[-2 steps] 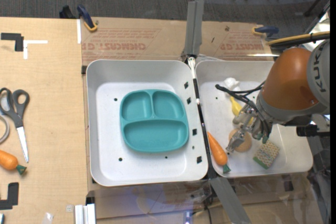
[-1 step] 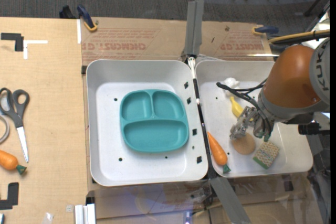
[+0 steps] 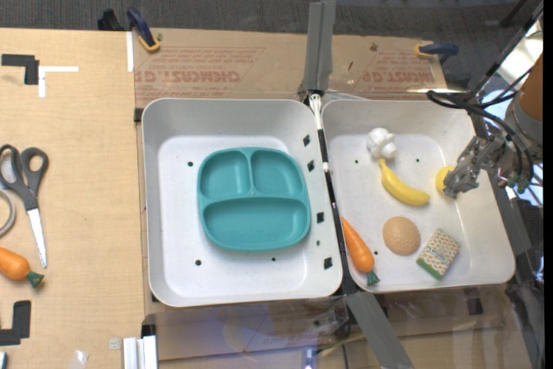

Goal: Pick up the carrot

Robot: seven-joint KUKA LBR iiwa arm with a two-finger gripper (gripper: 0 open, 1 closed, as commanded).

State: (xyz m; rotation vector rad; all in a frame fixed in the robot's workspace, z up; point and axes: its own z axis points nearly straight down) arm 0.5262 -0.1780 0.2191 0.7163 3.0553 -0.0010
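Carrot (image 3: 357, 248) lies in the right bin (image 3: 484, 272), hard against its left wall near the front left corner, orange body pointing back and its green stub toward the front edge. Just to its right sits a tan egg-shaped ball (image 3: 401, 235), apart from the carrot. Further right, near the front right corner, a small green and yellow box (image 3: 438, 252) lies tilted. A banana (image 3: 403, 187) lies near the bin's middle, behind the ball, and a small white lump (image 3: 381, 143) rests just behind the banana's upper end.

The gripper (image 3: 460, 177) hangs low by the right wall of that bin, well apart from the carrot, with a small yellow thing (image 3: 443, 180) right at its tips; whether the fingers are spread or closed on it cannot be told here.

The left bin (image 3: 164, 212) carries a teal divided plate (image 3: 253, 198) at its middle. On the wooden bench (image 3: 78, 186), near the left edge, lie scissors (image 3: 26, 194) and, nearer the front, a second carrot (image 3: 15, 265).
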